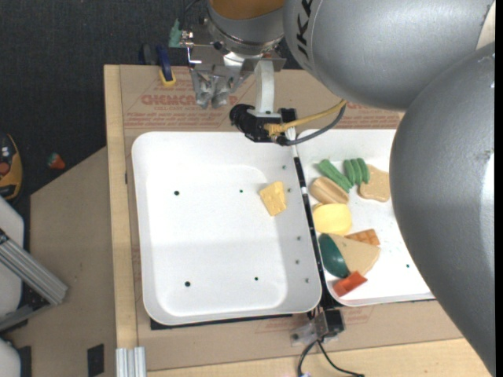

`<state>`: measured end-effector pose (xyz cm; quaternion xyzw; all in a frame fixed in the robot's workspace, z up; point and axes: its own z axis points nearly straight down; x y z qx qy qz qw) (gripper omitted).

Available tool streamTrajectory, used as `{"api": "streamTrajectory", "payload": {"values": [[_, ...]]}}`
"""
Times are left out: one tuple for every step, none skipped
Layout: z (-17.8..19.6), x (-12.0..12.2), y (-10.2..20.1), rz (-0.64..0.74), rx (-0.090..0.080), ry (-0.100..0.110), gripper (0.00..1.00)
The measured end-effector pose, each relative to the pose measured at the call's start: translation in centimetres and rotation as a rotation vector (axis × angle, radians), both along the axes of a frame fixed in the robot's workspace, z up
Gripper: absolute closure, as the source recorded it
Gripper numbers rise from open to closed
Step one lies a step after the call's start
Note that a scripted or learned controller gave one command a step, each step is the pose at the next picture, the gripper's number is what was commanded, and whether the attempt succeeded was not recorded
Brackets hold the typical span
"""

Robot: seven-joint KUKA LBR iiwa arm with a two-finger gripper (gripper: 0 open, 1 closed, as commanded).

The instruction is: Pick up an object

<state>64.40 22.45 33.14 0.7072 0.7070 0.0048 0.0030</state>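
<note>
Although the jaws [214, 93] hang in the upper middle of the frame, above the brown counter [126, 210] and just beyond the far rim of the left bin [157, 273], I cannot tell from this angle whether they are released or clenched, and nothing is seen between them. The nearest thing to take is, in my judgement, the yellow cheese wedge [273, 198], which lies alone in the left bin, near its right wall and well apart from the jaws. It looks like a small toy piece of pale yellow plastic with little holes, so it is probably light, stiff and a bit smooth; a grip across its two flat sides, near the thick end, seems safest, because the thin point may slip out. In the right bin [409, 289], at the right of the frame, several toy foods [346, 210] lie touching each other, which makes them harder to take one by one.
</note>
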Motion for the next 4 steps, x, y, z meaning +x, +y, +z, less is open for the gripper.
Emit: {"api": "streamTrajectory", "payload": {"values": [[0.2, -0.9, -5.3, -0.005, -0.004, 0.014, 1.0], [-5.1, 2.2, -0.1, 0.004, -0.001, 0.012, 1.0], [-3.1, 2.1, -9.4, -0.008, -0.005, 0.013, 1.0], [-7.0, 2.1, 0.7, 0.01, 0.0, 0.013, 1.0]]}}
